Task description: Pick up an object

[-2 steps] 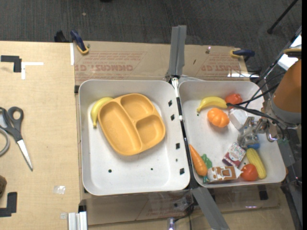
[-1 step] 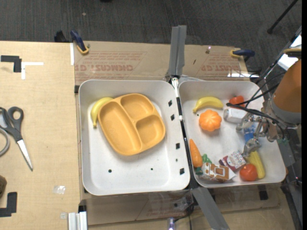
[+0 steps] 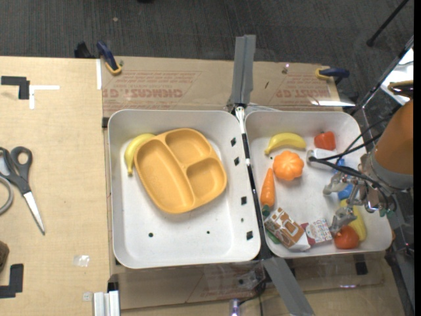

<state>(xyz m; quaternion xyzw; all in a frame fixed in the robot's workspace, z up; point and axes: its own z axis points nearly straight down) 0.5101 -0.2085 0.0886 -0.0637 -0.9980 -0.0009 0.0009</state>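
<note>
Arm (image 3: 396,143) reaches in from the view's right. The hand (image 3: 343,210) sits low over the near right corner of the right bin (image 3: 297,118).

Hand state: cannot tell how far open it is, because its tip is lost among the clutter under it. Nothing can be seen held in it.

Candidate things, placed from the hand:
- Red round fruit (image 3: 346,238): just beside the hand on the near side. Contact cannot be judged.
- Yellow piece (image 3: 358,227): just beside the hand on the view's right, against the red round fruit.
- Small carton (image 3: 319,232): just beside the hand on the view's left, lying flat on the bin floor.
- Brown-and-white box (image 3: 285,228): beyond the small carton, further to the view's left, tilted.
- Blue piece (image 3: 335,189): just beyond the hand on the far side. Its shape is unclear.
- Orange round fruit (image 3: 288,165): further off, on the far side and to the view's left.
- Carrot (image 3: 268,187): to the view's left of the hand, close to the bin's left wall, just below the orange round fruit.
- Banana (image 3: 287,141): past the orange round fruit, near the far wall.
- Red piece (image 3: 325,141): on the far side of the hand, near the far wall.

The left bin (image 3: 172,249) lies well away from the hand, to the view's left. It holds a yellow divided plate (image 3: 179,170), and a second banana (image 3: 135,149) lies along the plate edge farthest from the hand.

Scissors (image 3: 25,184) lie on the desk (image 3: 59,150), beyond the left bin.
</note>
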